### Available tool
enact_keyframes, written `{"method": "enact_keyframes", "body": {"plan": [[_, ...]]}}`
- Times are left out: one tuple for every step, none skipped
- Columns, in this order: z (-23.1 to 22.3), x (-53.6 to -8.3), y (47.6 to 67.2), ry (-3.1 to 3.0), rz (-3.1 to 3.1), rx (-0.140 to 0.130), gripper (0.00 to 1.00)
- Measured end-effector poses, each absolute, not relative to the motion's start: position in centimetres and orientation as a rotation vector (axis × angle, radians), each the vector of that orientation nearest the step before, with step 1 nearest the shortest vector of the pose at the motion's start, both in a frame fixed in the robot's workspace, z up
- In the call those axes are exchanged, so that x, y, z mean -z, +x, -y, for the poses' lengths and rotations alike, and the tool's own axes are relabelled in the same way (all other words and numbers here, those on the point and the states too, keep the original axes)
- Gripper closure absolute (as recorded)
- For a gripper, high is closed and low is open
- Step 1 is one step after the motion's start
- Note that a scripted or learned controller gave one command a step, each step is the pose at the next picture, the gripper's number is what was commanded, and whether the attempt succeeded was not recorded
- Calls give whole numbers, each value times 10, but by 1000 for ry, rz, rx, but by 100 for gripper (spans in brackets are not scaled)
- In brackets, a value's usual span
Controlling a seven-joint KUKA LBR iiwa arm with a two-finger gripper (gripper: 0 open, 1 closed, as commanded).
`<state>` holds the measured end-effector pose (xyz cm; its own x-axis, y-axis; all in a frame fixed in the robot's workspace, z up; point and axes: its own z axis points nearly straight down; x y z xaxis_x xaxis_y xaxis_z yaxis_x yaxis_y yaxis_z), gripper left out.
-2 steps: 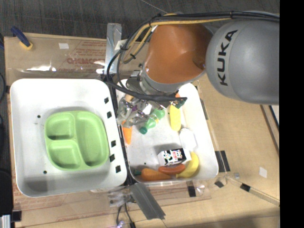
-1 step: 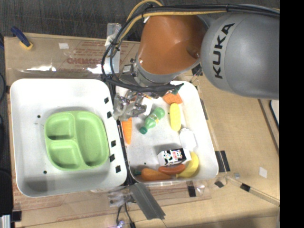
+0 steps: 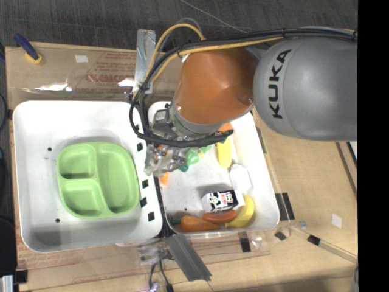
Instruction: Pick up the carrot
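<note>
Grey and orange arm (image 3: 243, 84) covers the right white bin (image 3: 262, 181); its gripper (image 3: 163, 160) hangs low at the bin's left wall, grip state unclear. The carrot (image 3: 196, 224) lies apart by the near wall, under a milk carton (image 3: 220, 199); approach low, avoiding the carton.

The arm (image 3: 243, 96) hung over the far half of the right bin (image 3: 267, 187), blocking the way in from above there. The near corner was crowded: the carrot (image 3: 193, 224) lay against the near wall, with a milk carton (image 3: 220, 200) and a banana (image 3: 244, 213) just beside it. The floor between, left of the carton, lay bare. In the left bin (image 3: 24, 163) a green plate (image 3: 97, 179) took the middle.
</note>
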<state>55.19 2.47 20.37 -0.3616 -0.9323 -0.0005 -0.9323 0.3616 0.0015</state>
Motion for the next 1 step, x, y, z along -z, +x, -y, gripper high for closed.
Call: {"method": "enact_keyframes", "body": {"plan": [[-27, -215, 553, 1784, 2590, 0, 100]]}}
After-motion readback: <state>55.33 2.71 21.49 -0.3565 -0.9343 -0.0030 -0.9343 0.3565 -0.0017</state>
